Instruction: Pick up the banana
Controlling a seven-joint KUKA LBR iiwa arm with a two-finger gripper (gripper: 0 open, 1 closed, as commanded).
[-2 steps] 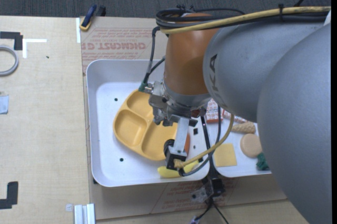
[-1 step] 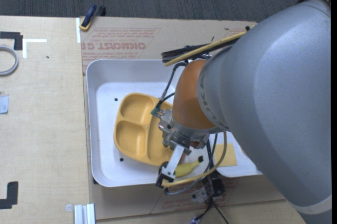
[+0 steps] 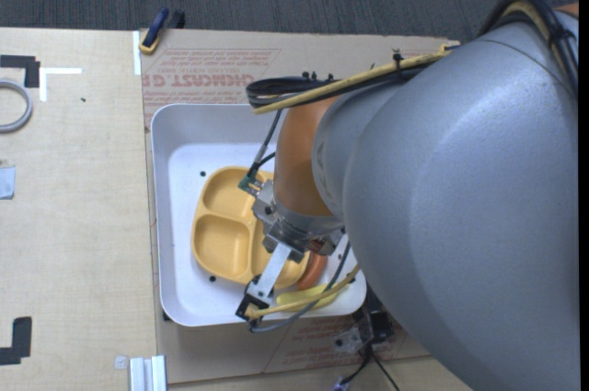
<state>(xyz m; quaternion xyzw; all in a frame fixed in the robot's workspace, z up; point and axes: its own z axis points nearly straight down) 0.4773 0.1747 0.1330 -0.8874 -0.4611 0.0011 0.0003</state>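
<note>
The grey arm (image 3: 460,196) reaches in from the right, its orange-banded wrist (image 3: 299,164) pointing steeply down, gripper (image 3: 293,244) low toward the worktop's near edge.

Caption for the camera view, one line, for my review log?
The grey arm reaches down into a white bin, covering the right side of a yellow divided plate.

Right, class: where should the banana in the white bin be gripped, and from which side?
Probably its middle, from above, closing across its narrow width. The banana lies flat along the bin's near wall, beside the yellow plate, so a sideways approach looks blocked. The arm partly hides it.
</note>
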